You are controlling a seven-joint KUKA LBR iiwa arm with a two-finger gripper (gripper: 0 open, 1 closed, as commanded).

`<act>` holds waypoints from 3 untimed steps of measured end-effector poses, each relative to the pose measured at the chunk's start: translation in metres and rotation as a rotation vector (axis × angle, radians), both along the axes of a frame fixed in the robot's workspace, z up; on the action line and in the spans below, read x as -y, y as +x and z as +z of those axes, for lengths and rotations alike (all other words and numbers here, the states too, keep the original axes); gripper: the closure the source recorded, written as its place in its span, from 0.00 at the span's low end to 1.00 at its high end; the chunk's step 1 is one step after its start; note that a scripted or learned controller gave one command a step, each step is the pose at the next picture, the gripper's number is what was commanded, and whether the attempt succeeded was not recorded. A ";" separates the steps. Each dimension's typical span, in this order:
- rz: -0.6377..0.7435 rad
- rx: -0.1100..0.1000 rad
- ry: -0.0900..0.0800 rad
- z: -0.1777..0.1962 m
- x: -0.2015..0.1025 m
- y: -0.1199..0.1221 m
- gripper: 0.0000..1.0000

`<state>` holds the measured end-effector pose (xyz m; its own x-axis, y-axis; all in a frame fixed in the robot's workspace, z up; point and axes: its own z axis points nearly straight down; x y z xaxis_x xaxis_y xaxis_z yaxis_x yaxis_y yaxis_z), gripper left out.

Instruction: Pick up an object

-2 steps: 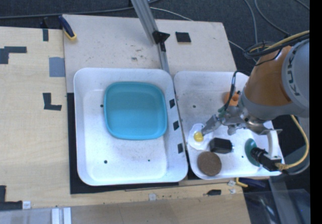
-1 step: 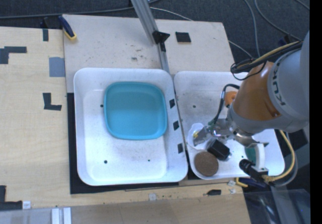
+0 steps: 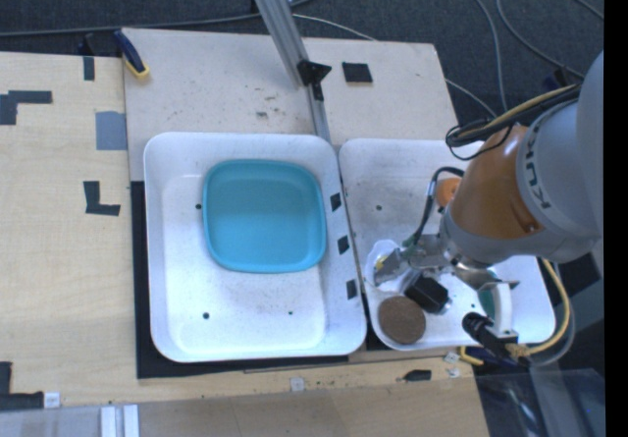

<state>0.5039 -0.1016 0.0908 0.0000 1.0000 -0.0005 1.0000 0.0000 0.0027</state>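
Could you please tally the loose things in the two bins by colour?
Blue: 1, the plate in the left bin.
Brown: 1, the disc in the right bin.
Orange: 1, the orange thing, partly hidden by the arm.
Total: 3 that I can make out clearly.

Left bin (image 3: 169, 229): white and shallow; a blue square plate (image 3: 263, 215) lies flat in its upper middle part.
Right bin (image 3: 385, 175): white, touching the left bin along one side.
Tool (image 3: 392, 264): low over the lower left part of the right bin.
Brown disc (image 3: 400, 320): flat in the right bin, just below the tool.
Surface (image 3: 59, 258): pale wood.
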 end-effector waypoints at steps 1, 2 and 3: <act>0.001 0.004 0.000 0.011 0.000 0.001 1.00; 0.000 0.000 0.000 0.063 0.009 -0.002 1.00; 0.000 0.001 0.000 0.119 0.009 -0.010 1.00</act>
